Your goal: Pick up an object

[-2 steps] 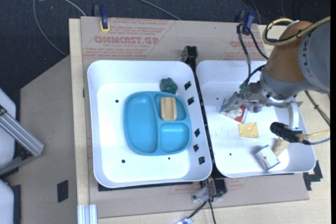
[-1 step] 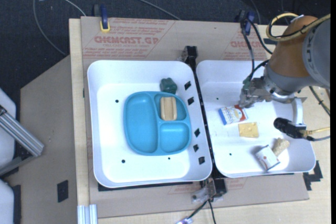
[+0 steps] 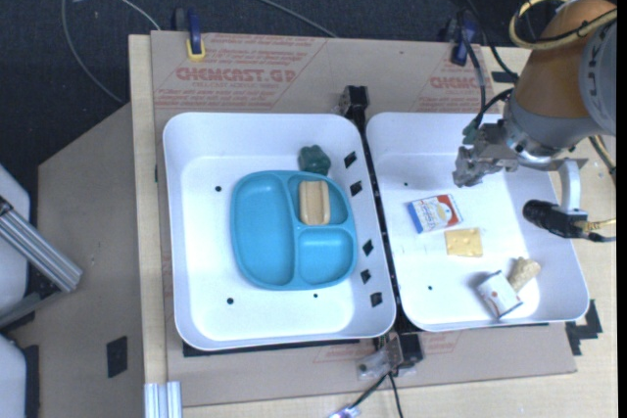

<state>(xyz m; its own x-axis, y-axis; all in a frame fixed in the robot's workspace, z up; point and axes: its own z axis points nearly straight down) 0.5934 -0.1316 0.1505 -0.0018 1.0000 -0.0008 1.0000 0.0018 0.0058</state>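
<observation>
1. Tool (image 3: 470,166) low over upper part of right bin (image 3: 549,313), near the bin's back wall; arm enters from the right.
2. Cannot tell how far the tool stands open; nothing seen in its hold.
3. Small red, white and blue packet (image 3: 433,212) flat on bin floor, below and left of tool, near but apart.
4. Yellow square piece (image 3: 463,242) just below packet, farther from tool.
5. White box (image 3: 498,294) and tan lump (image 3: 524,272) near bin's front right corner, touching or nearly so; well apart from tool.
6. Left bin (image 3: 196,308): blue divided tray (image 3: 265,235) with tan block (image 3: 313,203) in upper right compartment; dark green lump (image 3: 314,159) just behind tray.
7. Both bins side by side on worktop (image 3: 147,210).
</observation>
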